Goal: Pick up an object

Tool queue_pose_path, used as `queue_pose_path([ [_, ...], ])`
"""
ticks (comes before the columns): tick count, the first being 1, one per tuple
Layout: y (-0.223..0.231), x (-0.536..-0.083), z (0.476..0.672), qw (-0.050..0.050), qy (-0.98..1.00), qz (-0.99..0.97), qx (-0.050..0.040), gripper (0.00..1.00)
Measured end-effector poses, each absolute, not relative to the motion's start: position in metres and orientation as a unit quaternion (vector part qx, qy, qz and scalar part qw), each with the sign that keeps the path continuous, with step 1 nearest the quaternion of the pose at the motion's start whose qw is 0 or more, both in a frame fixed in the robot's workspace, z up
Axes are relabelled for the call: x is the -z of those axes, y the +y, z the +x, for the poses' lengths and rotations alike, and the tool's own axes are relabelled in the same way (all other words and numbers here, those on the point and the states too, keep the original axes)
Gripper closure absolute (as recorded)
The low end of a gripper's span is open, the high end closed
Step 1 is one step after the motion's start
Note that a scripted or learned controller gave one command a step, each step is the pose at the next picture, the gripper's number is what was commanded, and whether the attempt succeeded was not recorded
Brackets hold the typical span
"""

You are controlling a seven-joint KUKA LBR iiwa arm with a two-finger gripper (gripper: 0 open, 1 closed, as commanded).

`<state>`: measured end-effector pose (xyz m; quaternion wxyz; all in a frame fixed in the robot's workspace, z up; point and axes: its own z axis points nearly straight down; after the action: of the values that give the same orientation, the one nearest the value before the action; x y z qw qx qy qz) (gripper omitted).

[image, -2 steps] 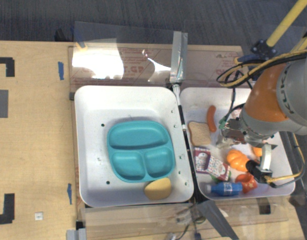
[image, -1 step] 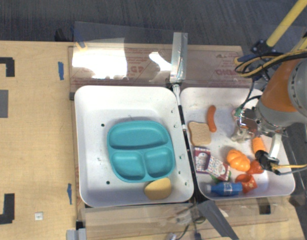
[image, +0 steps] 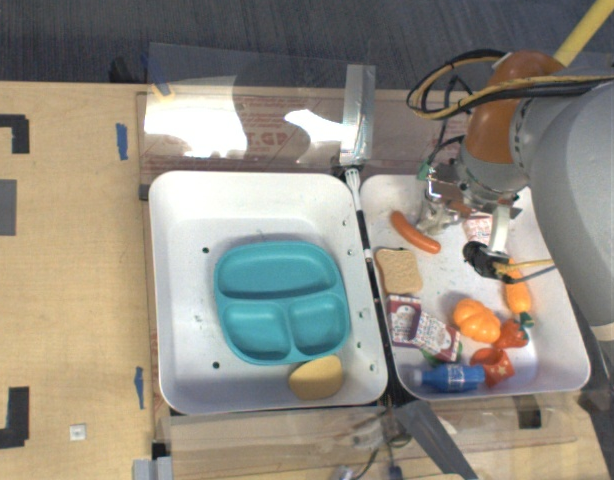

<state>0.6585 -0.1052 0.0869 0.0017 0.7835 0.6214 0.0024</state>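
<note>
I counted two bins: left bin held one teal tray and one yellow sponge. The gripper's grip I couldn't tell; no labels readable.

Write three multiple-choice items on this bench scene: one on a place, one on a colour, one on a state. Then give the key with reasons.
1. Where does the yellow sponge lie?
A. in the left bin, by the tray's near edge
B. in the right bin
C. on the cardboard

2. What colour is the divided tray?
A. red
B. teal
C. black

3. How does the sausage lie?
A. standing on end
B. flat on the right bin's floor
C. on top of the bread slice

Key: A, it rests against the tray's lower rim; B, the tray is plainly teal; B, it lies flat beside the gripper, above the bread slice.
</note>
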Motion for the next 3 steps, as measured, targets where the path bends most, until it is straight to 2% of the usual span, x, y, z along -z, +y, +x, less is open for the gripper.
queue_pose_path([
  [1,-0.095,-0.087,0.668,0.003,0.64,0.768,-0.0009,1.0],
  [2,-0.094,-0.086,0.668,0.002,0.64,0.768,-0.0007,0.0],
  [3,-0.094,-0.098,0.67,0.004,0.641,0.767,-0.0021,1.0],
])
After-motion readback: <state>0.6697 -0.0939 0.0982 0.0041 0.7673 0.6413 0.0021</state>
